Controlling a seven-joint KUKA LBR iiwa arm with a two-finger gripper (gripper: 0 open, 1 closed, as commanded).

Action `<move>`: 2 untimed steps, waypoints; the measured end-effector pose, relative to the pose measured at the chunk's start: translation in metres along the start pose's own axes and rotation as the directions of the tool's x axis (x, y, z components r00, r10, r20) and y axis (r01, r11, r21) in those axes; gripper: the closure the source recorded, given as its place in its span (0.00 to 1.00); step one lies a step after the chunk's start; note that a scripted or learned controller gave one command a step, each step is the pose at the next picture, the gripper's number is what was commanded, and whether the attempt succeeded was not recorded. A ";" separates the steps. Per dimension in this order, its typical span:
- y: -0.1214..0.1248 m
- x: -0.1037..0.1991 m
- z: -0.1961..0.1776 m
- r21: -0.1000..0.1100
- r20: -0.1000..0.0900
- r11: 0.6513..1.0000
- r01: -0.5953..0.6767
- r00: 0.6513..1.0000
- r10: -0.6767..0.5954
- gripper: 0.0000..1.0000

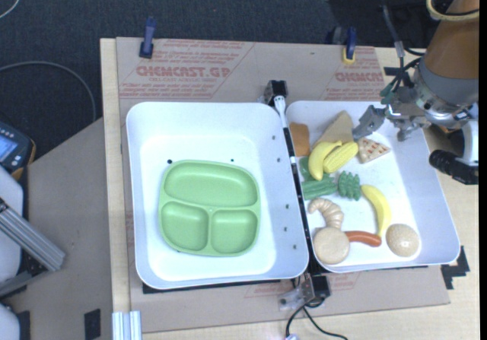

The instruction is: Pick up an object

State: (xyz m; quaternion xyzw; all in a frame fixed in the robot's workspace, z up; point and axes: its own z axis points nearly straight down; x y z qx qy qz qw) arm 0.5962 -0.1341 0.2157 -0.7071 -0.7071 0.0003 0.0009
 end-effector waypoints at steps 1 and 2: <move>-0.021 0.011 0.137 0.007 -0.003 1.000 -0.001 1.000 0.001 0.00; -0.018 0.009 0.120 -0.003 0.001 1.000 -0.002 1.000 0.002 1.00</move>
